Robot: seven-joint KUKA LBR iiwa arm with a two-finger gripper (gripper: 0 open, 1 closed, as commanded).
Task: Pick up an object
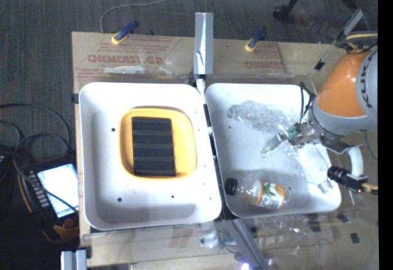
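In the right bin (245, 158) my gripper (293, 135) hangs low over its right half, below the orange band of the arm (344, 88). A crumpled clear plastic bottle (255, 114) lies just up and left of the gripper. A clear plastic piece (274, 145) sits right at the gripper's left side; whether they touch cannot be made out. Another clear bottle (313, 165) lies below and right of it. A bottle with an orange label and a black cap (261, 192) lies along the bin's near edge.
The left bin (98, 177) holds a yellow tray with a black ribbed insert (156, 143). A metal divider post (202, 45) stands behind the seam between the bins. Cables and a lit screen (55, 186) lie on the floor at left.
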